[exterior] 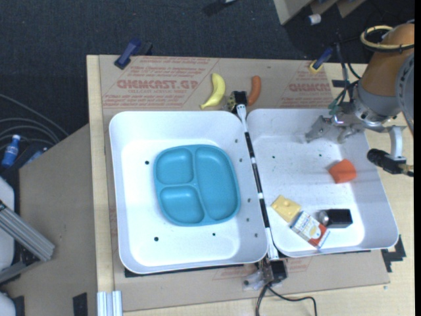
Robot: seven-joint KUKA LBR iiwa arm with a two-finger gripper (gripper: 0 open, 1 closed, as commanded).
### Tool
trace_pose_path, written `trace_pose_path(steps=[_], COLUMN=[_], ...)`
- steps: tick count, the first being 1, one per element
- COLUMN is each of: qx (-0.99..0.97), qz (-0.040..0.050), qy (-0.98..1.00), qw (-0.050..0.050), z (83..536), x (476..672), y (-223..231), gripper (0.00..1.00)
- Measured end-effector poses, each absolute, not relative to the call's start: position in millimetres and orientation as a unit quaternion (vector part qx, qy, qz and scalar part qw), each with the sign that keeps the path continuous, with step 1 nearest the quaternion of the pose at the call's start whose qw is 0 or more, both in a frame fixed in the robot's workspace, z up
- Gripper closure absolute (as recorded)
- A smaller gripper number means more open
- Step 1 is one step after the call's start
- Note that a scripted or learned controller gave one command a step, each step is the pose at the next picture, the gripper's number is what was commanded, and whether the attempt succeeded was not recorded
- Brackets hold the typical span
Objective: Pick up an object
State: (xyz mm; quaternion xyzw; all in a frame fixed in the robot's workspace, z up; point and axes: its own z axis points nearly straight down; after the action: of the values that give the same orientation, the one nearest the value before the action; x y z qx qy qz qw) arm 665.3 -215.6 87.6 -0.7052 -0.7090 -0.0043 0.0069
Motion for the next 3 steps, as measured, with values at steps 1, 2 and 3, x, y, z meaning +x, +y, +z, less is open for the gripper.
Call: trace_pose_path(steps=[1, 2, 3], qx=[-0.705, -0.705, -0.706], qz=[-0.0047, -0.0041, -0.0010], qy=[-0.709, -0.709, -0.708], qw=[0.005, 0.003, 0.012], z=[87, 86, 84], x=[661.6, 655.2, 666.0], y=[-216, -217, -216], gripper=[0.00, 0.00, 0.00])
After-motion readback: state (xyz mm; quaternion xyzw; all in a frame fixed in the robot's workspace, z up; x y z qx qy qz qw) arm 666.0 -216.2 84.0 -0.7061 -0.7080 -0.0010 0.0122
